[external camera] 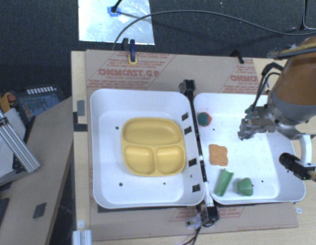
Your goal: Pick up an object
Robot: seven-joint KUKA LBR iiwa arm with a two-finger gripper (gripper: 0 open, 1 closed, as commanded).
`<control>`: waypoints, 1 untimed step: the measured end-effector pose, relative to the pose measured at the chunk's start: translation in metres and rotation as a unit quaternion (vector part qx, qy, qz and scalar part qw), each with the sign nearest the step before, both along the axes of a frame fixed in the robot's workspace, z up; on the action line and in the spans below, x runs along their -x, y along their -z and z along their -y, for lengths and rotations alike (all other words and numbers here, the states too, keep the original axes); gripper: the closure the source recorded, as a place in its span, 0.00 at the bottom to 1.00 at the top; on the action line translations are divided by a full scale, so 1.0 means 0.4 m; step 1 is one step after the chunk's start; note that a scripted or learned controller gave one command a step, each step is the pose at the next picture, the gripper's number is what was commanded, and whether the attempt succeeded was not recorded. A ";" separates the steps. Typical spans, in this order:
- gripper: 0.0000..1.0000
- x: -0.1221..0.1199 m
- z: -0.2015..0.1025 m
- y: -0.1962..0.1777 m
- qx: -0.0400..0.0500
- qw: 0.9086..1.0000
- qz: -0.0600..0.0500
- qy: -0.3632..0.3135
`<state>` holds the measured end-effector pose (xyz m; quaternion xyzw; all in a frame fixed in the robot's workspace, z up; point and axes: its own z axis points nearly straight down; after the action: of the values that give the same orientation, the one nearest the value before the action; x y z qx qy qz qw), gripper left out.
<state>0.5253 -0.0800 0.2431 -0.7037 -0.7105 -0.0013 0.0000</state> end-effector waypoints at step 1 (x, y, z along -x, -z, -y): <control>1.00 0.006 -0.158 0.021 0.000 1.000 0.000 0.000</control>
<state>0.5229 -0.0168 0.2347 -0.7033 -0.7109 -0.0017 -0.0001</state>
